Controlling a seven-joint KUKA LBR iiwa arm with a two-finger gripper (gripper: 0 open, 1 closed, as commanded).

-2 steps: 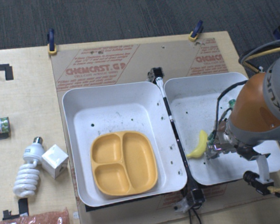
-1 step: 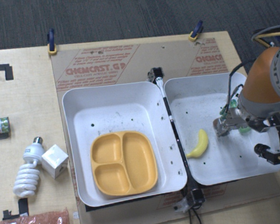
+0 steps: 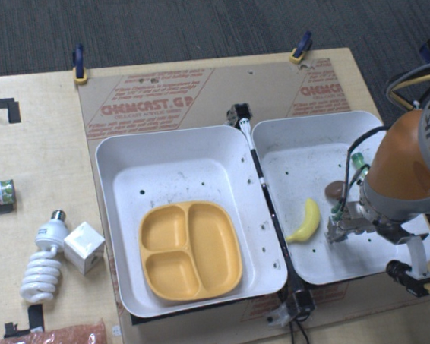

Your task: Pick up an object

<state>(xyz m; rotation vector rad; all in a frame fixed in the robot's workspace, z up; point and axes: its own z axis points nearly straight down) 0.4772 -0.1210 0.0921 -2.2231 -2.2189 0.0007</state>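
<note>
Lying diagonally in right bin (image 3: pixel 317 267), banana (image 3: pixel 304 223), tip pointing upper right

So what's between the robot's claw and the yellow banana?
Nothing but bare white bin floor. In the camera view, the two-finger gripper sits just right of the curved yellow banana, inside the right shallow white bin.

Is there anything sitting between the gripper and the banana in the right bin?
Nothing visible. The gripper hangs just right of the banana over bare floor of the right bin; a small brown object lies farther back, off that line.
</note>
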